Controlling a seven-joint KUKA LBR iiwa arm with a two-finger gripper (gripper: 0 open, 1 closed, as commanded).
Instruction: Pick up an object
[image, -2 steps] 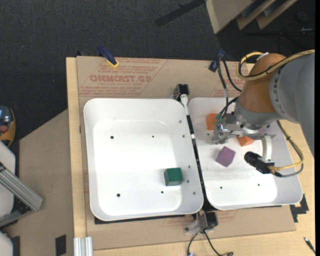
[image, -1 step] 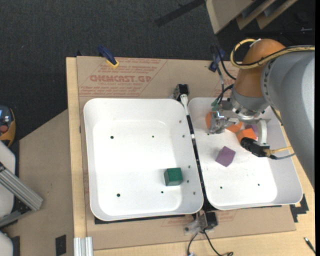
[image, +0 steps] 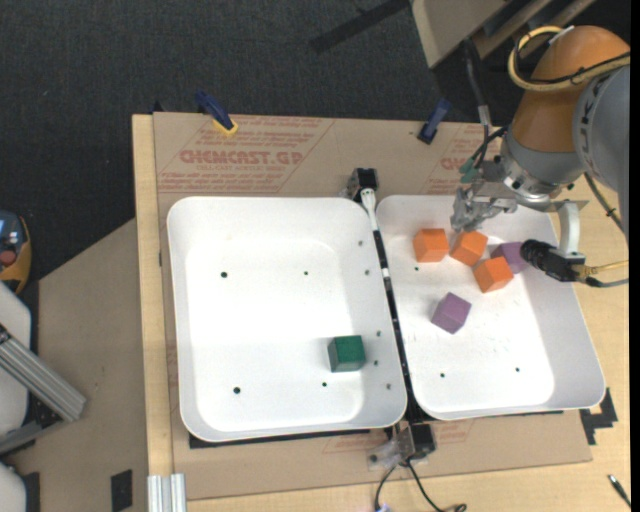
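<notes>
The table (image: 250, 160) carries two shallow white bins side by side. The left bin (image: 200, 300) holds one green cube (image: 346, 353), near its lower right corner. The right bin (image: 540, 370) holds three orange cubes and two purple ones: an orange cube (image: 431, 245) on the left, a second orange cube (image: 469, 247) just beside it, a third orange cube (image: 493, 273) below and to the right, a purple cube (image: 451, 312) lower down (well apart from the group), and another purple cube (image: 513, 255) partly hidden by a black fitting. The arm (image: 560, 100) reaches in from the right. Its pincer (image: 466, 218) hangs directly above the second orange cube; whether it is released or clenched cannot be told from this view.
</notes>
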